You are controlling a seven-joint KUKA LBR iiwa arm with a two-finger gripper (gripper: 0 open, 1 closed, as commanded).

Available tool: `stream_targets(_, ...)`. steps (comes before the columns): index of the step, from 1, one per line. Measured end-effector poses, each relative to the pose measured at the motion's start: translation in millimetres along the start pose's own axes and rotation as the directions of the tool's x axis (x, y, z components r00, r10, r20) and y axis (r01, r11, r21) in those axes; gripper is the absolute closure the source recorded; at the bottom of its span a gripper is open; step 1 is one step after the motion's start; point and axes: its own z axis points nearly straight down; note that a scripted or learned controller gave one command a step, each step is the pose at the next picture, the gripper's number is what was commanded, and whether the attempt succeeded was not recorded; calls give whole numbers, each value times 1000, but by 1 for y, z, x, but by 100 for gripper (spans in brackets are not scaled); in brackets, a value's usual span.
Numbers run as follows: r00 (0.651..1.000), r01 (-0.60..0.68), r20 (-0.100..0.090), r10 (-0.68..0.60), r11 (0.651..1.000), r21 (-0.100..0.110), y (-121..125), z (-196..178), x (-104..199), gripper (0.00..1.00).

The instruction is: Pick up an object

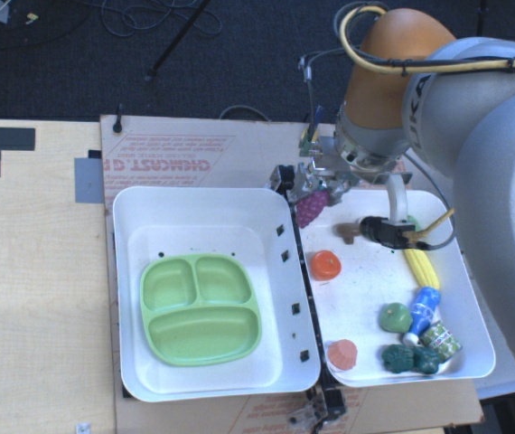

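Down front in the right bin (pixel 366 283) lay a pink disc (pixel 342 354), and beside it in the near corner a crowd: dark broccoli (pixel 408 359), a green-and-white can (pixel 440 340), a green ball (pixel 395 317) and a blue bottle (pixel 426 302), all touching or nearly so. Over in the left bin (pixel 131 242), a green divided plate (pixel 201 307) sat alone, with pale worktop (pixel 32 287) beyond it.

Moving back, a corn cob (pixel 419 265) lay lengthwise toward the right wall, an orange ball (pixel 324 265) sat near the divider, and a small brown piece (pixel 346 233) lay further back.

Farthest of all was the tool (pixel 316 188), low at the back left corner of the right bin, hard against the divider. Purple grapes (pixel 310 209) were right under it, touching or just below its tip. Whether the tool was open or closed on them, I couldn't tell; the wrist blocked the view.

The grapes looked like the target. To do this well, the tool should centre on the bunch, clear of the bin wall, close gently but fully since the bunch is lumpy, then lift straight up so nothing catches on the divider. A slow rise would show early whether the grapes came along.
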Motion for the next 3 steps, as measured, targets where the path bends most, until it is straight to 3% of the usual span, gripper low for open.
stream_targets(3, 1000, 1, 1, -1, 1000, 3, -9, 2, -8, 100)
